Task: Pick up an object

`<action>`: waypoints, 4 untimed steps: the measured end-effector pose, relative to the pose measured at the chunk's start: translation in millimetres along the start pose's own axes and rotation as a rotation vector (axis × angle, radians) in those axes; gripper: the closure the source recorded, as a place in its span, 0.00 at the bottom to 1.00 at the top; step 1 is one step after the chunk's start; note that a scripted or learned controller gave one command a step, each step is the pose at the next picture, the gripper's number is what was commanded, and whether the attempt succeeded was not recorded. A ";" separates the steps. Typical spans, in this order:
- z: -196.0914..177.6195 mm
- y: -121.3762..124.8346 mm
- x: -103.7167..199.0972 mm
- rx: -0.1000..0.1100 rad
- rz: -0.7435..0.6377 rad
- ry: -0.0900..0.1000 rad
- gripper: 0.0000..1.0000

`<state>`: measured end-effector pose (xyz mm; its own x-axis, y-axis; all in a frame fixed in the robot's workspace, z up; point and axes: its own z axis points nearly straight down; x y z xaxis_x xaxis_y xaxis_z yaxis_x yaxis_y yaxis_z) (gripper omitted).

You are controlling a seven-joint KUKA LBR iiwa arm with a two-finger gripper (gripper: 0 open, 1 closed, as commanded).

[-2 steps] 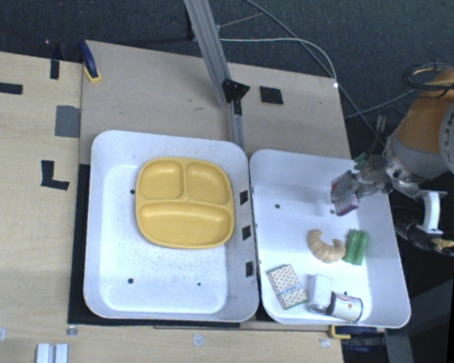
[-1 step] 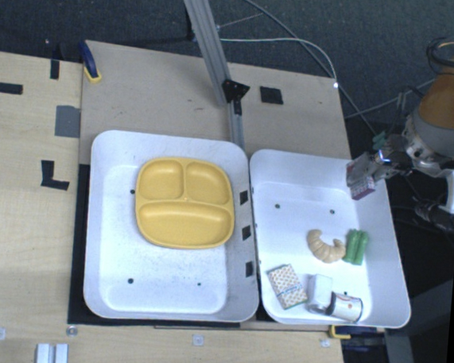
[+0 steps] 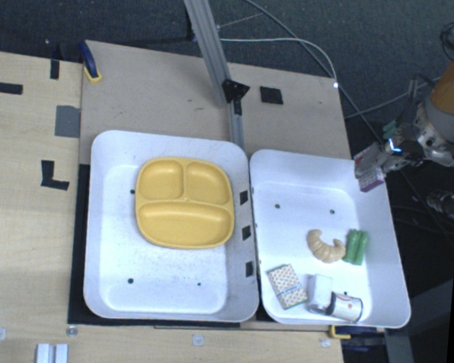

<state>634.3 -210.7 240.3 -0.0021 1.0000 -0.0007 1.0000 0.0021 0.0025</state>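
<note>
While my arm hangs at the upper right, beyond the far right corner of the right bin [image 3: 382, 231], my fingers [image 3: 370, 168] sit just over that bin's rim; whether they are apart or closed, I cannot tell, and nothing shows between them. Two shallow white bins lie side by side on the pale wooden surface [image 3: 15, 220]. One thing rests in the left bin [image 3: 99, 228]: a yellow plate [image 3: 185, 203] divided into three compartments, lying flat toward the far half. Four things rest in the right bin. One tan croissant-shaped piece [image 3: 325, 246], curved with its ends pointing up and right, lies near the middle right, and one short green ribbed piece [image 3: 356, 246] stands just beside it on the right. One small flat packet [image 3: 287, 285] with a dotted pattern lies tilted near the front left. One white cylinder [image 3: 335, 301] with a dark end lies on its side at the front, near the packet.
</note>
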 end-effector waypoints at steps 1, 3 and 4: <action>-8.0 0.8 57.2 0.002 -0.004 0.002 1.00; 0.6 -3.9 159.3 0.005 -0.003 0.002 1.00; 11.5 -1.3 206.1 0.006 -0.003 0.001 1.00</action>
<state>632.6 -4.6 228.6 -0.0054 1.0000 0.0008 1.0000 0.0055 -0.0032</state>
